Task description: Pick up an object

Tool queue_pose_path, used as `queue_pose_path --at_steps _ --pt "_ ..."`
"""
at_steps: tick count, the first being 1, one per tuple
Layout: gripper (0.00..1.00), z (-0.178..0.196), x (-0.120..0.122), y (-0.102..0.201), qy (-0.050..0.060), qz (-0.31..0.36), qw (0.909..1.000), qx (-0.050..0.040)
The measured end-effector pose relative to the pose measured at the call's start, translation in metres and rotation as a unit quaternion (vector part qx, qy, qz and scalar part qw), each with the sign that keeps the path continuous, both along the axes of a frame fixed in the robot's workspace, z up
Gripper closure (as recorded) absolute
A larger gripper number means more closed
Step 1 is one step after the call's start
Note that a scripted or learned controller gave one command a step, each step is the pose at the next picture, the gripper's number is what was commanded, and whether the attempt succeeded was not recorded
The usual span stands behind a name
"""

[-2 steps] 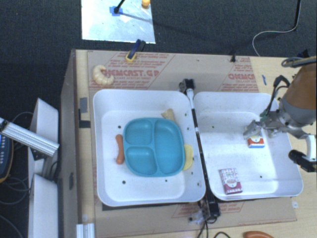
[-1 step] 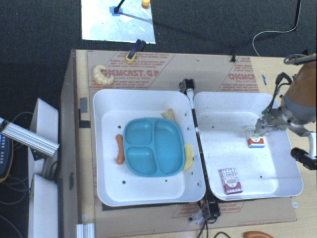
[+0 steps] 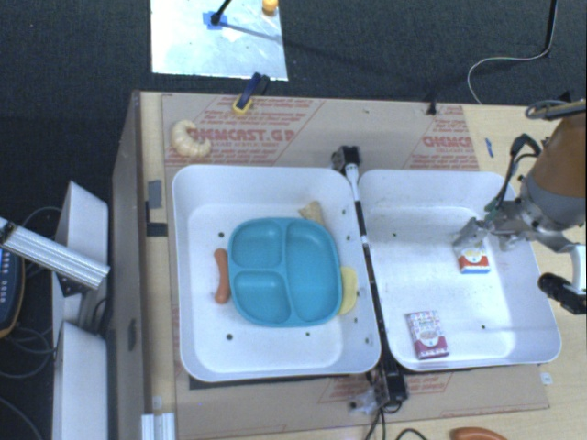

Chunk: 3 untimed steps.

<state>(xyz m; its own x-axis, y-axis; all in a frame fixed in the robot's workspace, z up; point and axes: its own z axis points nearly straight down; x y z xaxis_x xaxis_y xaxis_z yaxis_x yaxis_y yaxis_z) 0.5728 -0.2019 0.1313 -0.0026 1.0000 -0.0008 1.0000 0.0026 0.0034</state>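
Dark carpet floor all around, with a shiny square sheet (image 3: 218, 24) lying beyond the far edge of the worktop (image 3: 404, 126). Brown cardboard with red print covering the worktop. Two shallow white bins side by side on it, touching along the middle.

Left bin (image 3: 197, 246): mostly taken by a blue divided plate (image 3: 280, 271) near its centre. Just beside the plate, toward the bin's left wall, an orange-brown sausage (image 3: 221, 276), lying lengthwise. At the plate's right edge, partly under it, a yellow piece (image 3: 348, 290). At the plate's far edge, a small beige piece (image 3: 312, 212); hard to say what either is.

Right bin (image 3: 404, 264): grey arm (image 3: 559, 181) reaching over its right wall. Gripper (image 3: 481, 232) low over the right half of the bin, directly at the far side of a small carton (image 3: 473, 262) in white, red and blue. Touching it or not: unclear. Open or closed: impossible to tell from this angle. Carton resting on the bin floor, near the right wall. Well apart from it, near the front edge of the bin, a dark red packet (image 3: 426, 335) lying flat.

On the far left corner of the worktop, a pale curved pastry-like thing (image 3: 190, 137). Near the far edge, a small yellow and blue clip (image 3: 248, 94).
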Motion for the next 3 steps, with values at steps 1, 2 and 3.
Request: queue_pose_path --at_steps 1,2,3 --pt "0.00 0.000 0.002 -0.004 0.000 0.000 1.0000 0.0001" --pt "0.00 -0.021 0.002 -0.004 0.001 0.000 1.0000 0.0001" --pt "1.00 -0.010 0.003 -0.004 0.000 0.000 1.0000 -0.0002"
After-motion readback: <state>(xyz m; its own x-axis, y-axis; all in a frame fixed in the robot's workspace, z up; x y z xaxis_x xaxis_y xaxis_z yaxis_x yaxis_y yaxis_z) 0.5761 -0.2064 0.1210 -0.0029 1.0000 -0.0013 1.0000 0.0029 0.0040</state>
